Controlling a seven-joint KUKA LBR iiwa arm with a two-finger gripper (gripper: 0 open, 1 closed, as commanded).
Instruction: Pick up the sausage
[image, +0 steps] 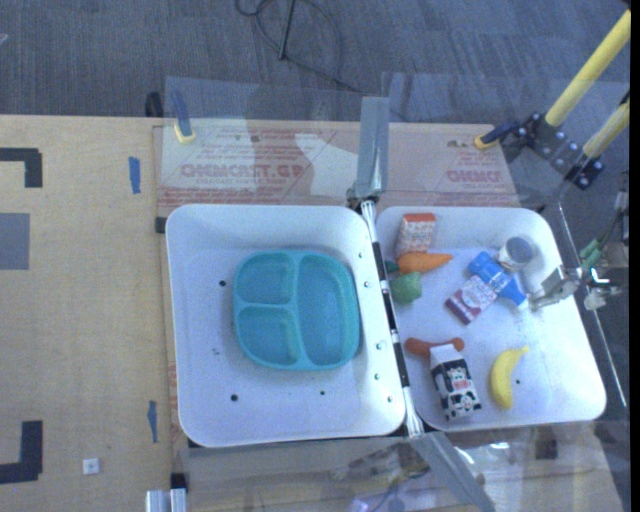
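Reddish-brown sausage (434, 346) lies in the right bin (570, 400) near its left wall, touching the top of a black-and-white carton (455, 385), with a banana (507, 376) off to its right. Whether the gripper (563, 284) at the bin's right side is released or clenched, I cannot tell.

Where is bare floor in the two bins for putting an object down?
Left bin: a bare band all around the blue plate. Right bin: a patch between banana and blue packet. Crowded near the divider: carrot, sausage, milk carton.
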